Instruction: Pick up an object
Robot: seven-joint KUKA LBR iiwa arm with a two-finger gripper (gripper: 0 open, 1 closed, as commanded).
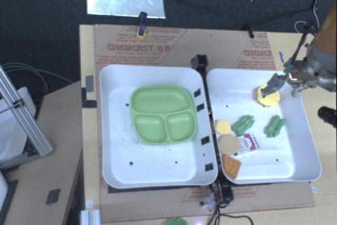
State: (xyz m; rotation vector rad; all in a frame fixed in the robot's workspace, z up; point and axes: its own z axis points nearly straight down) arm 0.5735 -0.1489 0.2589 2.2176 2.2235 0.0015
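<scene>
Over the far right corner of the right bin (303, 118), the gripper (273, 88) hangs at the end of the grey arm, which enters from the right edge and is cut off there. Its fingers point down and to the left, right above a yellow piece (269, 97) that lies on the bin floor. The fingertips overlap the top of that piece, but whether they are spread or pinched together, or touching it at all, I cannot tell; the metal there is small and blurred.

Further toward the near side of the same bin lie two green bean-like pieces, one (243, 124) near the middle and one (274, 126) to its right, well apart from each other. Beside the left one sits a small yellow-orange piece (223, 126), then a tan round disc (228, 144) just below it, touching a red and white packet (248, 143) whose print is too small to read. An orange wedge (231, 165) rests at the near left corner, partly over the bin rim.

In the left bin (113, 129) lies a green divided plate (161, 115) with three compartments. Both bins stand on a brown board (174, 42) on the tabletop.
</scene>
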